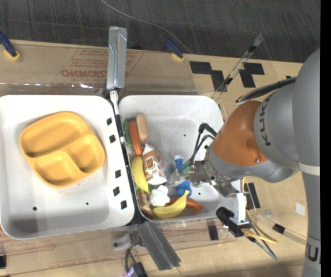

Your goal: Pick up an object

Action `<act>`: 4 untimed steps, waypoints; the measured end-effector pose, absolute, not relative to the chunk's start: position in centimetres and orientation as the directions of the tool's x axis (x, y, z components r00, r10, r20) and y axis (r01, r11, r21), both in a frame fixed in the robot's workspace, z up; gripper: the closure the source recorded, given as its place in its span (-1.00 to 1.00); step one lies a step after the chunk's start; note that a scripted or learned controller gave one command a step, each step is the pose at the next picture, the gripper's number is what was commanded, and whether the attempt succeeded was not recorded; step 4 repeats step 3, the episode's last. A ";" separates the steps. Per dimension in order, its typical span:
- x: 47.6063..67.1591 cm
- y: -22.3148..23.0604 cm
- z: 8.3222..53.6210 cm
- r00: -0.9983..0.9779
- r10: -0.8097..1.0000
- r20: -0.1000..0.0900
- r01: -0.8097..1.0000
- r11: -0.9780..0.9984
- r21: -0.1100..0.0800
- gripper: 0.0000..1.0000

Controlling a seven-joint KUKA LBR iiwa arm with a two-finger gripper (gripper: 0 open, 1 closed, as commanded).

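**Arm over the right bin**

Left bin point(3, 154): a yellow divided tray point(61, 148). Right bin point(171, 105): toy food heaped along its left wall, including a banana point(170, 208) and a hot dog point(137, 133). The gripper point(193, 175) hangs beside the heap; whether its fingers are spread cannot be told.

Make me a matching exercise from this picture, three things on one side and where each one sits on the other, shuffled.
Things:
1. yellow divided tray
2. hot dog
3. curved banana

Places:
A. right bin, near its front edge
B. left bin
C. right bin, upper part beside the divider

Pairs: 1-B, 2-C, 3-A
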State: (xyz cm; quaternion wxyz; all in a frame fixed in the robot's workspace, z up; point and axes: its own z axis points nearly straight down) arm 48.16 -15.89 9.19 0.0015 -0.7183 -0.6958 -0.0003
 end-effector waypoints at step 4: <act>56.8 -12.9 21.3 0.251 0.968 0.001 0.968 -0.251 0.000 1.00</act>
